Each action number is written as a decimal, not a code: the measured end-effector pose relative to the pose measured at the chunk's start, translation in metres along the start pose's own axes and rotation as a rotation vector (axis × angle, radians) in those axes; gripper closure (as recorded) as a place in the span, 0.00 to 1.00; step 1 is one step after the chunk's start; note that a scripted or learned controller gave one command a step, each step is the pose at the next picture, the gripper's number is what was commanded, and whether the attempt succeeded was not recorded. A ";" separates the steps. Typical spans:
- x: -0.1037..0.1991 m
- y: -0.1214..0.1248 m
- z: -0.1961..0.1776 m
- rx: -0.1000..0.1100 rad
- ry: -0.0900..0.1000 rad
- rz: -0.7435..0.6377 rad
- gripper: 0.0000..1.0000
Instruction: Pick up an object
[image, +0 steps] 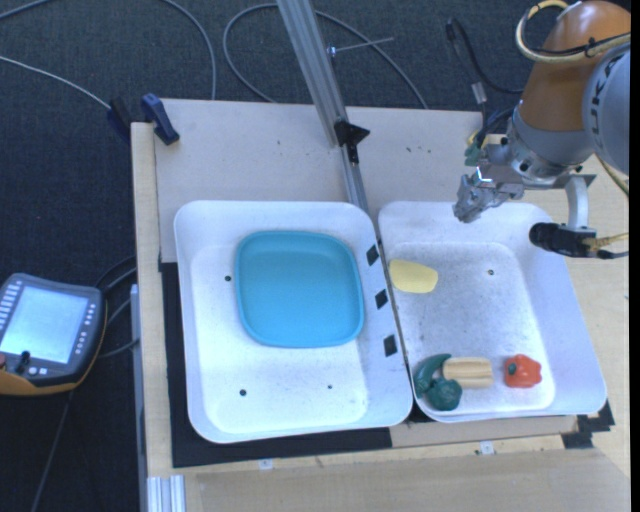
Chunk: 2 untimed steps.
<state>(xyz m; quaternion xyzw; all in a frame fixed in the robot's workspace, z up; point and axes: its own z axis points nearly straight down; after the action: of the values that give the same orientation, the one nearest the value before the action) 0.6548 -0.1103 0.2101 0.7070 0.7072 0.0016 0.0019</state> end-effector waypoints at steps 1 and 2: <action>0.043 -0.013 -0.001 0.004 0.002 -0.003 1.00; 0.087 -0.029 0.000 0.004 0.002 -0.003 1.00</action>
<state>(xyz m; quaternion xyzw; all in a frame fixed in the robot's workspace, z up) 0.6256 -0.0236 0.2097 0.7058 0.7084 0.0007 -0.0001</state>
